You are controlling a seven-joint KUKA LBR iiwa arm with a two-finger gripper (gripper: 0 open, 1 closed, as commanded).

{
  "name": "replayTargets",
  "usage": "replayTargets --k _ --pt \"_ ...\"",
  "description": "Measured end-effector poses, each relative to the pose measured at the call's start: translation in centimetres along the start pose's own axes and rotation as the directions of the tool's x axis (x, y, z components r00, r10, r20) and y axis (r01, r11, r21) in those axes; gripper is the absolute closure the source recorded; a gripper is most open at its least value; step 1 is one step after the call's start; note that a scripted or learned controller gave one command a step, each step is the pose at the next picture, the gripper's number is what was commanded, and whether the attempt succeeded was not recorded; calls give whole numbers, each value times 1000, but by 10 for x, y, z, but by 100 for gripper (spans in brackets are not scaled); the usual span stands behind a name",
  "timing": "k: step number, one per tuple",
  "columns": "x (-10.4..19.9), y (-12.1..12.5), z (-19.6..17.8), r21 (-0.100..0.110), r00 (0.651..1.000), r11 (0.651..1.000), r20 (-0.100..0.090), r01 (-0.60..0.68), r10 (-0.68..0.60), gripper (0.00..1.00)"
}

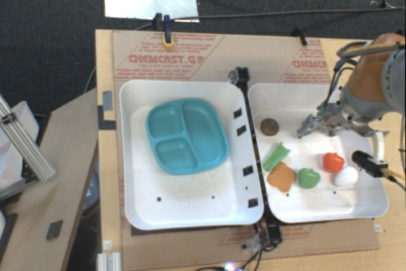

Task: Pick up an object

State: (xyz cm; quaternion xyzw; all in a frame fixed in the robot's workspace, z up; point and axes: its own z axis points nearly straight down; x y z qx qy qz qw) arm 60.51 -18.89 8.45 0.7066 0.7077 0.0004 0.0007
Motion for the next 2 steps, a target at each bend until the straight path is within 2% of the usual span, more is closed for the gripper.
replayTargets --k 1,2 --pt "0 1 -11 -3 1000 1000 1 0 0 100" --pt "-4 -6 -60 -3 1000 1000 1 -2 2 100"
